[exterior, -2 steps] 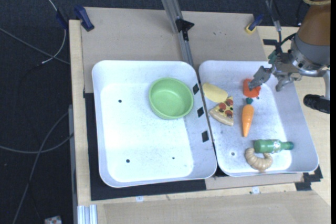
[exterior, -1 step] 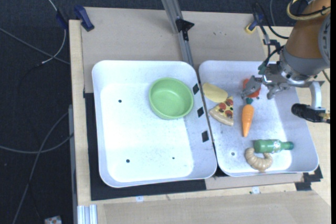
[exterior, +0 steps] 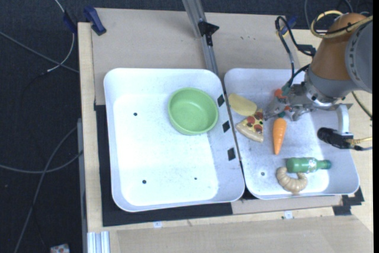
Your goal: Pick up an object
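Carrot (exterior: 278, 135) in right bin (exterior: 343, 183), just below tool (exterior: 286, 108)

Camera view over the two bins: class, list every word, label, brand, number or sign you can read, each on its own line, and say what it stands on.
None: no readable text stands anywhere in this view.
Green bottle: a paler band near its neck, too small and blurred to tell whether it is a label.
Pizza slice, carrot, green bowl: plain, no lettering.
White bins: dark dots and specks, no characters.
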{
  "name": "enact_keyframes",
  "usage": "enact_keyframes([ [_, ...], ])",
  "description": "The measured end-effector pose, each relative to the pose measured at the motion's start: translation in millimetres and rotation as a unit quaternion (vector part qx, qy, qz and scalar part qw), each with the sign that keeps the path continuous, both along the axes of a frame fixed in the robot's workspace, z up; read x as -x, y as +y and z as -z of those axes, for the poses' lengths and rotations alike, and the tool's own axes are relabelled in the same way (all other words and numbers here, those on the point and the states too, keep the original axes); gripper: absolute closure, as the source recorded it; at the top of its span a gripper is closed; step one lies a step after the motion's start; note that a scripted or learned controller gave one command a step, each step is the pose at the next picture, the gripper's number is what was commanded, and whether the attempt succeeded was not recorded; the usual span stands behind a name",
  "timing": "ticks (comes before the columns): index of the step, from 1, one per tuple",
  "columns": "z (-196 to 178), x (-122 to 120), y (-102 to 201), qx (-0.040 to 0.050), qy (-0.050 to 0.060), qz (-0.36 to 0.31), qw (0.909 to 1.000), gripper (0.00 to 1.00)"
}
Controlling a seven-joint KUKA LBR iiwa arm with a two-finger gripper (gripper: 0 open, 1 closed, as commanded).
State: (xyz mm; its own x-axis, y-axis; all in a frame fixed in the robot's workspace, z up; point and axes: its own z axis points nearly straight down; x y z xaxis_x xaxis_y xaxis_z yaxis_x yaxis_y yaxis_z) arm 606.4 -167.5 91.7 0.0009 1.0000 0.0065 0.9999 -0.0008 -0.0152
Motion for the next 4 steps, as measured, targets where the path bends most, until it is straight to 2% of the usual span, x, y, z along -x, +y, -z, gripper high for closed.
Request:
enact_keyframes([
  [1,-16.8,-2.6,0.2,0.0001,-0.004,0.0,1.0,1.0],
  [2,-80.7,-9.4,6.0,0.0032,-0.011,-0.001,0.9999,1.0],
  [3,-142.5,-8.6,15.9,0.0032,-0.013,-0.001,0.9999,1.0],
  [4,-176.4,-9.9,16.4,0.0033,-0.011,-0.001,0.9999,1.0],
])
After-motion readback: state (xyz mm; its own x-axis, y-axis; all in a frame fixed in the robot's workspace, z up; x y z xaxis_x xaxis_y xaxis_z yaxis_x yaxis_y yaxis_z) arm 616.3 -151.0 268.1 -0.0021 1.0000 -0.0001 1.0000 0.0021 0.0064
